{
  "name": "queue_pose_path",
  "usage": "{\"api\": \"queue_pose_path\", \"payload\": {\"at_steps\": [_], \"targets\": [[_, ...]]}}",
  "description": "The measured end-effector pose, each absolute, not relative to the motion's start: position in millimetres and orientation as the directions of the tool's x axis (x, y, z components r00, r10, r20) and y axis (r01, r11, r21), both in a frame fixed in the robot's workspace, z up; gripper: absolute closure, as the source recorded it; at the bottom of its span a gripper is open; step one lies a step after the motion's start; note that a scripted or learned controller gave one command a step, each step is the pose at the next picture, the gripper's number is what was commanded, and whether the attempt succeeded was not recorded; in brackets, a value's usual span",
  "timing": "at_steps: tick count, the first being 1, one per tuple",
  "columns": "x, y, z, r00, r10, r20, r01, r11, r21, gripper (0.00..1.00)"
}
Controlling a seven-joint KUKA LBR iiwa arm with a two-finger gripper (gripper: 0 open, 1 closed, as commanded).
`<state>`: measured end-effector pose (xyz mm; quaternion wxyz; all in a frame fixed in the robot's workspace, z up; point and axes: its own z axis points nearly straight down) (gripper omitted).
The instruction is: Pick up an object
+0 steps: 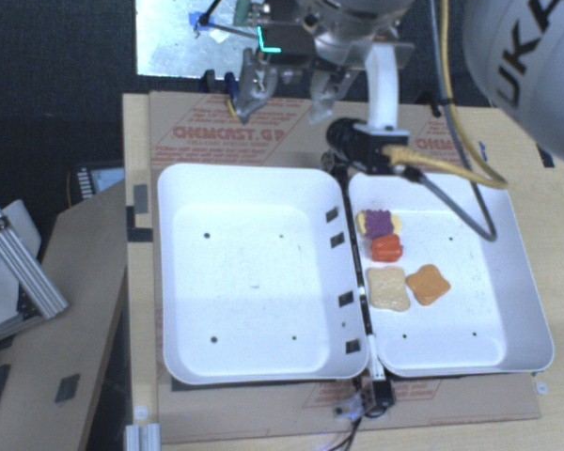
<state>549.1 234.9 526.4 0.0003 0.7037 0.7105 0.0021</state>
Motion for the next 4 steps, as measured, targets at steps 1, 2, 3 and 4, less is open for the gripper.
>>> {"api": "queue_pose_path", "payload": {"at_steps": [1,2,3,4], "targets": [[549.2,236,538,-0.014,1.000,0.004,1.000,0.014,0.006,1.00],[580.8,233,276,0.000,1.000,-0.006,1.000,0.000,-0.015,1.00],[543.6,52,302,0.016,1.000,-0.005,1.000,-0.016,0.001,1.00],[539.9,124,367,-0.010,1.000,0.004,1.000,0.010,0.008,1.00]]}}
